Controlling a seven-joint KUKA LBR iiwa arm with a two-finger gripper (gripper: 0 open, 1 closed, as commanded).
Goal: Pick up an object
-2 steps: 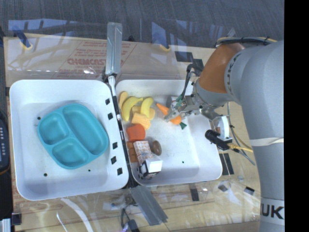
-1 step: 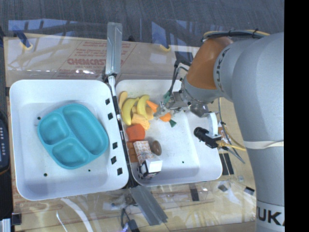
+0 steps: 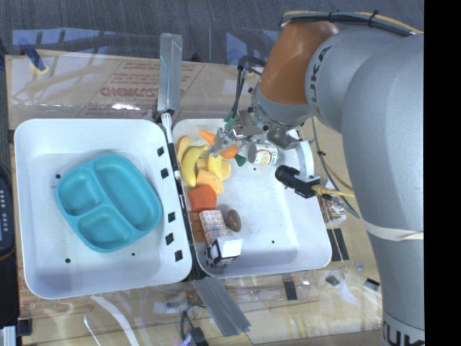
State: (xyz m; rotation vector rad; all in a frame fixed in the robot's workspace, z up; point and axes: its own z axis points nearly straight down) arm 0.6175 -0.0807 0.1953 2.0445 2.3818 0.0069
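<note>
The gripper [image 3: 229, 139] is reaching over the bananas [image 3: 191, 162] near the right bin's [image 3: 306, 247] far-left corner, seeking a pick; its grasp state is unclear.

Single fixed camera above the bench [image 3: 86, 85], looking down at a slant. Frames both white bins side by side: left bin [image 3: 43, 215], right bin [image 3: 288, 229]. Mid-range. Arm [image 3: 374, 121] enters from the right edge, near the lens.
</note>
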